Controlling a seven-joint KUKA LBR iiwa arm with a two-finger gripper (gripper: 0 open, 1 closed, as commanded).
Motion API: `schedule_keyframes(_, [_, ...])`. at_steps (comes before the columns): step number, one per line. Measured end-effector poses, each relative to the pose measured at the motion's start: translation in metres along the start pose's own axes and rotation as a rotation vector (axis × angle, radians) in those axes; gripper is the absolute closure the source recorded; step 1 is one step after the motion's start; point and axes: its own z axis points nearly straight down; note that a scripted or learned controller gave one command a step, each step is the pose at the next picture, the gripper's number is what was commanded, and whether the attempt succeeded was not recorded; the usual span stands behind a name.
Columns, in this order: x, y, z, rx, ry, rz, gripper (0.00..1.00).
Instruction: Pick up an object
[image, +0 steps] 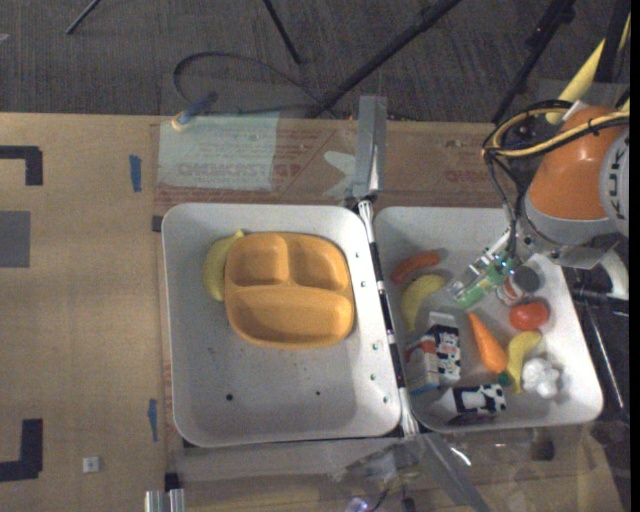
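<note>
The right bin (585, 395) holds several toy foods: a red sausage (415, 265), a yellow piece (420, 294), a milk carton (437, 352), an orange carrot (487, 343), a red tomato (529, 315), a small banana (522, 350), a white garlic bulb (541, 377) and a cow-patterned box (478, 398). My gripper (487, 277) hangs low over the upper middle of this bin, just right of the yellow piece and above the carrot. A small red-and-white item (511, 291) sits right beside it. Nothing is visibly held.
The left bin (300, 400) holds an orange divided plate (288, 288) with a yellow piece (215, 268) poking out at its left edge. A metal divider (383, 310) separates the bins. Cables and the orange arm body (575, 185) crowd the upper right.
</note>
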Motion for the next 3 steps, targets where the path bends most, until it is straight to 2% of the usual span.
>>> schedule_keyframes(1, [0.013, 0.015, 0.001, 0.004, -0.004, 0.068, 0.0])
schedule_keyframes(2, [0.049, 0.004, 0.0, 0.0, -0.003, 0.191, 0.0])
schedule_keyframes(3, [0.05, 0.007, -0.011, -0.005, -0.003, 0.191, 1.0])
